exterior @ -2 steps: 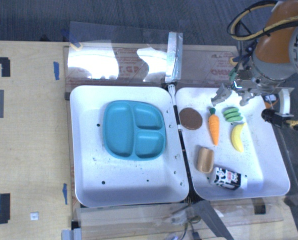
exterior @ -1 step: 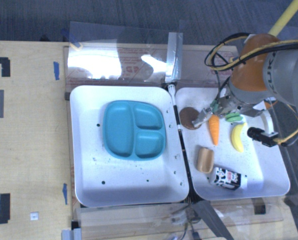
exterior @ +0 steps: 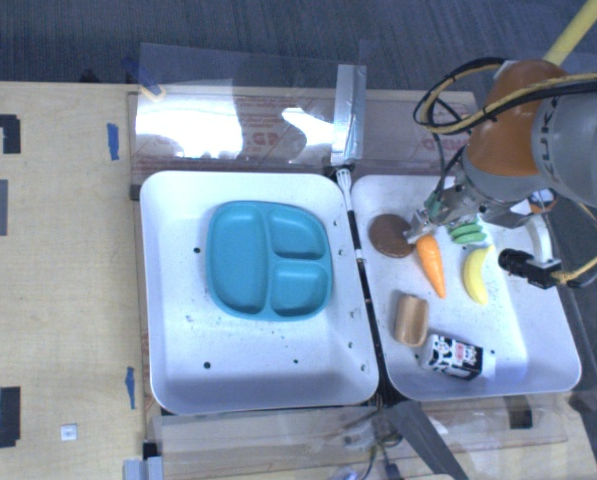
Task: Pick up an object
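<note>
Gripper (exterior: 425, 224): we saw it at the carrot's (exterior: 432, 264) top, upper right bin (exterior: 548, 363); we could not tell its state.
Tray (exterior: 268, 260): we found it in the left bin (exterior: 168, 268).

Grey arm (exterior: 538, 138) angled down-left, gripper (exterior: 430, 218) lowered.

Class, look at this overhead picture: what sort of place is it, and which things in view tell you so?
Probably a robotics lab test bench. A cabled grey arm reaches over two white bins; one holds a blue divided tray, the other toy food such as a carrot and banana.
</note>
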You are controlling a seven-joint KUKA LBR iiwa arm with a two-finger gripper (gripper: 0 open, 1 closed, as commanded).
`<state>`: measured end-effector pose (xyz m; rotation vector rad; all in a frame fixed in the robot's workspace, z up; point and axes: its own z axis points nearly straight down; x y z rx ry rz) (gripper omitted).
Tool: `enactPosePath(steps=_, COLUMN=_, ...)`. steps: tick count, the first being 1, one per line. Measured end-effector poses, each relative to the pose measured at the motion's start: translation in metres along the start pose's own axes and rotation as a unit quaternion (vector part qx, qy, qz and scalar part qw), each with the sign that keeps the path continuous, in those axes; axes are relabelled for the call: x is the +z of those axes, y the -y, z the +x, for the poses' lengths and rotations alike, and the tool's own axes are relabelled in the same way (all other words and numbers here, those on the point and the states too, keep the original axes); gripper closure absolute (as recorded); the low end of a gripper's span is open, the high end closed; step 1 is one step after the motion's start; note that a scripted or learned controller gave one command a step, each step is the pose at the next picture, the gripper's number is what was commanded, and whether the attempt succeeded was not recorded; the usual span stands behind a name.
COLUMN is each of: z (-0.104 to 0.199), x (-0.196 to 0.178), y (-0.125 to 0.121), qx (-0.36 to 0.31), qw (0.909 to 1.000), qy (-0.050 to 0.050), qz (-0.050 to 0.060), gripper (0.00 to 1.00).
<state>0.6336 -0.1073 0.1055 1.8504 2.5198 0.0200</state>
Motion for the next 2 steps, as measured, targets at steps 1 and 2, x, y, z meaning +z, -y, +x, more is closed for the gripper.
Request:
enactPosePath(steps=1, z=0.055, x=-0.109, y=-0.012, qx=0.078, qw=0.9969, qy=-0.001, qz=0.005, gripper=1.0)
enactPosePath(steps=2, z=0.082, x=-0.126, y=-0.032, qx=0.124, qw=0.9922, qy=-0.001, qz=0.008, gripper=1.0)
